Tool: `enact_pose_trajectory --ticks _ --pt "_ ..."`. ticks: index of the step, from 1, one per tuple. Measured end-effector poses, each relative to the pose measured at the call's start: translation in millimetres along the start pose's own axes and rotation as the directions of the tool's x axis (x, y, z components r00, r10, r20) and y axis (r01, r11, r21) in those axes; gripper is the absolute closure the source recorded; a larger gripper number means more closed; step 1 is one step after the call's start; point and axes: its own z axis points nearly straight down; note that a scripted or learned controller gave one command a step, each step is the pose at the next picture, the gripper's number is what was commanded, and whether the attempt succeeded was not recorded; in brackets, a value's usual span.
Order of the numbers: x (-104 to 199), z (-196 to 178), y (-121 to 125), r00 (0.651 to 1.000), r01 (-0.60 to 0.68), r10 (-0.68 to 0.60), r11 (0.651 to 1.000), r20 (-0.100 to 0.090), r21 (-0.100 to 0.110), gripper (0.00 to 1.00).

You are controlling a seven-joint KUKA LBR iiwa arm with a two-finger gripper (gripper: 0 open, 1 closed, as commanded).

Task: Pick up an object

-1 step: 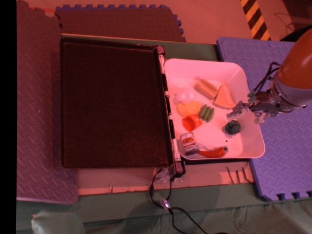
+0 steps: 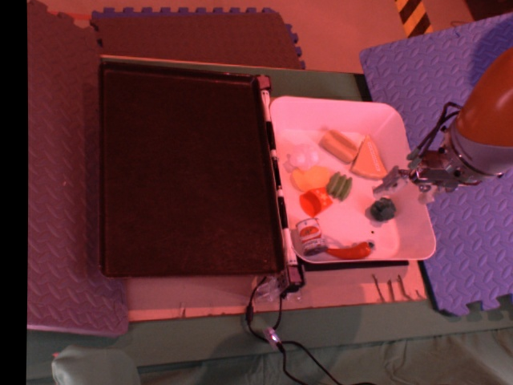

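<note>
Gripper [image 2: 393,181], grasp state indeterminable from this view, hangs at the white bin's [image 2: 417,243] right rim; nearest item, dark green broccoli-like piece [image 2: 381,209], lies just below-left.

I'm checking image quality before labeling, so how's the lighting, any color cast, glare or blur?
Camera view: a strong reddish-pink cast tints everything; the white bin reads pink and bright, nearly washed out at its rim; the left bin is very dark with little detail; the gripper and small objects look soft, slightly blurred.
</note>
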Motion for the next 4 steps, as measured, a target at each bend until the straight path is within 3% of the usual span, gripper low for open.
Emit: enact_pose_trajectory --ticks 2,3,4 --pt "-16.2 110.7 -5.4 1.0 -0.002 0.002 1.0 -0.002 0.008 0.0" --pt "-18.0 160.5 -11.8 1.0 -0.001 0.001 1.0 0.001 -0.007 0.0" --pt "-20.3 165.1 -8.2 1.0 -0.001 0.001 1.0 0.001 -0.009 0.0"
